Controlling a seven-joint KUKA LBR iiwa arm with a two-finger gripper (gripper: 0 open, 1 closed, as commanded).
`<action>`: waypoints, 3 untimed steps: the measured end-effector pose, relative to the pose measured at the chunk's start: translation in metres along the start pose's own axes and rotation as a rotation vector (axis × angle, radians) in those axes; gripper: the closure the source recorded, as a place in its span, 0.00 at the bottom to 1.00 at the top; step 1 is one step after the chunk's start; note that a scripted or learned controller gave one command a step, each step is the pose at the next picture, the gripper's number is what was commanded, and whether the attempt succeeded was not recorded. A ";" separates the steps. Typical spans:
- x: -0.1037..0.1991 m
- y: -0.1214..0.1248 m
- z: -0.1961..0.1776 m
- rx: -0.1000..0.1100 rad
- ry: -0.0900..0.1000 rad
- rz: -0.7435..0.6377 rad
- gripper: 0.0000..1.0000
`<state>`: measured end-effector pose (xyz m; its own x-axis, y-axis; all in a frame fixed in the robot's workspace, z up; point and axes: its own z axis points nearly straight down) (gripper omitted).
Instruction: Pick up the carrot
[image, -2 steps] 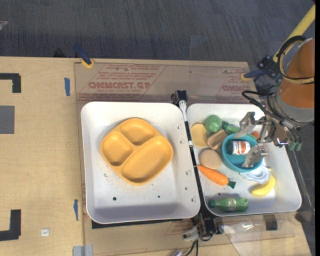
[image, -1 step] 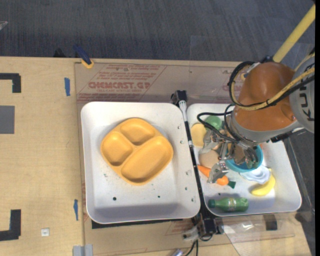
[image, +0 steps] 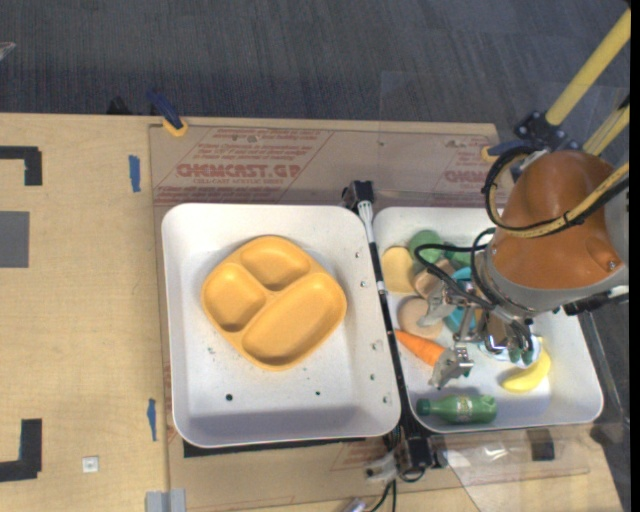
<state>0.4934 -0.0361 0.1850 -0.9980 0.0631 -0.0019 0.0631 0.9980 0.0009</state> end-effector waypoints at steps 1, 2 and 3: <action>0.015 0.036 0.000 -0.001 0.000 -0.079 0.00; 0.010 -0.008 0.000 0.001 -0.004 -0.095 0.00; 0.012 0.027 0.000 -0.001 -0.002 -0.196 0.00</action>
<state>0.4828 -0.0082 0.1850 -0.9912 -0.1324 -0.0044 -0.1324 0.9912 0.0014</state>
